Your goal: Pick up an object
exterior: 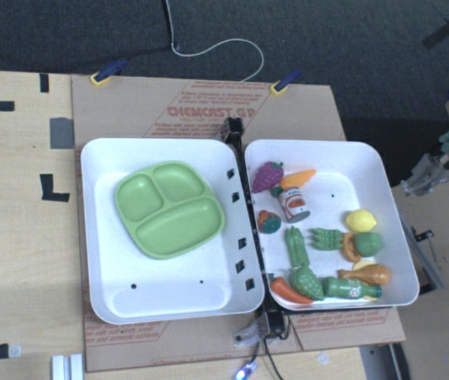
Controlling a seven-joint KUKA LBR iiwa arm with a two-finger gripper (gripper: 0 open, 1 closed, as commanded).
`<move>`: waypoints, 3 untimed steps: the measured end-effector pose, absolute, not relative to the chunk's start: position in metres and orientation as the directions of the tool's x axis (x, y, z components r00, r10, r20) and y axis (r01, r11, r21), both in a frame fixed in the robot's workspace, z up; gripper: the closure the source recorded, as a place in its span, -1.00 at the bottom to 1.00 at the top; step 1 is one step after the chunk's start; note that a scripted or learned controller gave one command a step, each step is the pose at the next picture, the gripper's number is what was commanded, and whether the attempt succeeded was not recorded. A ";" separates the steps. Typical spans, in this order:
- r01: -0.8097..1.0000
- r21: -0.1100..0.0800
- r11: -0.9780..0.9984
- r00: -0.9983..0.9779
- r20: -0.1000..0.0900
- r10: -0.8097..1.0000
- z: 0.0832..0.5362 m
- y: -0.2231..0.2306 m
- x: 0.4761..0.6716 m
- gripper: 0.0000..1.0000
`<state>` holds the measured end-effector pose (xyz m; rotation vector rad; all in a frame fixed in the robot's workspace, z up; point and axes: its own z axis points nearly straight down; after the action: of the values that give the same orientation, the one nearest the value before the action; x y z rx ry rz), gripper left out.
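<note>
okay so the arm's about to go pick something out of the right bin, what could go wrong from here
Crowding: along the right bin's front wall the orange carrot, broccoli and green bottle lie touching, so a grab there may catch two things or push one aside.

Rolling: the yellow lemon is round and may slip out.

Wall: the purple grapes sit against the divider between the bins, leaving little room on that side.

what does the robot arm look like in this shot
Little of the arm can be made out: a pale grey, angular metal part just past the right bin, with a small teal-green patch above it. It is too small and blurred to tell cables or markings.
</note>
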<state>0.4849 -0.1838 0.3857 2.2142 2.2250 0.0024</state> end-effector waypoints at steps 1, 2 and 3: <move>1.000 0.005 -0.001 0.001 -0.004 1.000 0.447 -0.224 0.484 1.00; 1.000 0.012 0.008 -0.008 -0.004 1.000 0.541 -0.173 0.525 1.00; 1.000 -0.009 -0.001 0.001 0.002 1.000 0.456 -0.161 0.482 1.00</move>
<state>0.4815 -0.1614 0.4564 2.2282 2.2264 -0.0080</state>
